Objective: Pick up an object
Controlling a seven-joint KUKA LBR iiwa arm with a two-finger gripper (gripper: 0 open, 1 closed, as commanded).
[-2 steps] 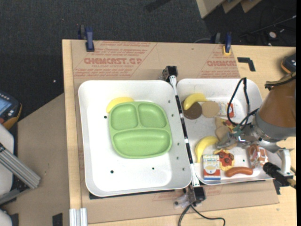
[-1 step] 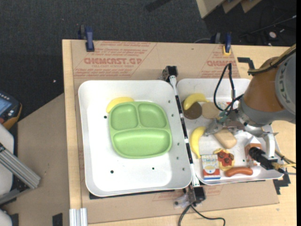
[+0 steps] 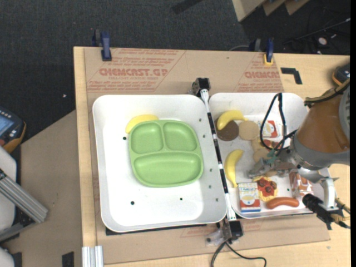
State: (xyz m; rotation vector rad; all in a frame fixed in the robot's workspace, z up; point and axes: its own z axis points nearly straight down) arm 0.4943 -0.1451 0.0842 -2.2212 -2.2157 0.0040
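The arm (image 3: pixel 325 132) reaches in from the right over the right bin (image 3: pixel 222 102), its gripper (image 3: pixel 271 161) low among the small things there; whether it is open or closed cannot be told. That bin holds a banana (image 3: pixel 228 117) at its far left, a second banana (image 3: pixel 232 166) nearer, a brown round piece (image 3: pixel 228 131), a small carton (image 3: pixel 249 196) and a sausage (image 3: pixel 283 203) at the near edge. On the same surface (image 3: pixel 167 68), the left bin (image 3: pixel 111 149) carries a green divided tray (image 3: pixel 165 152) with a yellow piece (image 3: pixel 139 121) at its far-left corner.
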